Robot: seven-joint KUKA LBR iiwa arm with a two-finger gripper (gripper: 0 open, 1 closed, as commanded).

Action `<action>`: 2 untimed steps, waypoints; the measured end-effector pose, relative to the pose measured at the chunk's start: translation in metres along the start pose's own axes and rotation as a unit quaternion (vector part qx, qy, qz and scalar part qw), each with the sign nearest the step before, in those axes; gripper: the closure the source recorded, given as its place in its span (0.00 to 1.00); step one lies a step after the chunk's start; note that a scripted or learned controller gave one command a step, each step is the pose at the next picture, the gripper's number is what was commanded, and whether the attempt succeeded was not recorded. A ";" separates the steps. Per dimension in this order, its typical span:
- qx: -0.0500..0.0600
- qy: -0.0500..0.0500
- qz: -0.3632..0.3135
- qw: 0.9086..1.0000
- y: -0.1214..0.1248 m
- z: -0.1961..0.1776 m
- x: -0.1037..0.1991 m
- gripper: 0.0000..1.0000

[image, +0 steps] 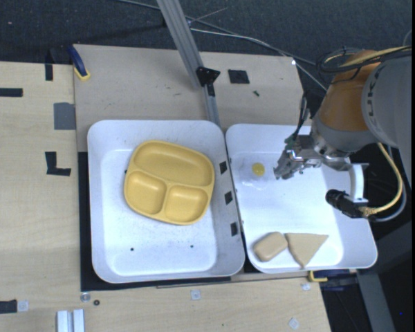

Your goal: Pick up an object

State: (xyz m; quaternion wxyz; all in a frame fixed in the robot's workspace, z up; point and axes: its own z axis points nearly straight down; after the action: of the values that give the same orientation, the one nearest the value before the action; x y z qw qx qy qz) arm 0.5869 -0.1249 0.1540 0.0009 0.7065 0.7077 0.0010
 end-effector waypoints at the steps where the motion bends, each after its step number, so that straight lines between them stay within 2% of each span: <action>1: -0.001 -0.001 0.001 1.000 0.000 -0.056 -0.010 1.00; 2: -0.001 -0.001 0.000 1.000 0.008 -0.114 -0.016 1.00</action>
State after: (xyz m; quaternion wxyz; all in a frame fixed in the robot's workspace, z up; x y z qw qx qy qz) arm 0.5946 -0.1411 0.2679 0.0022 0.7068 0.7074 0.0012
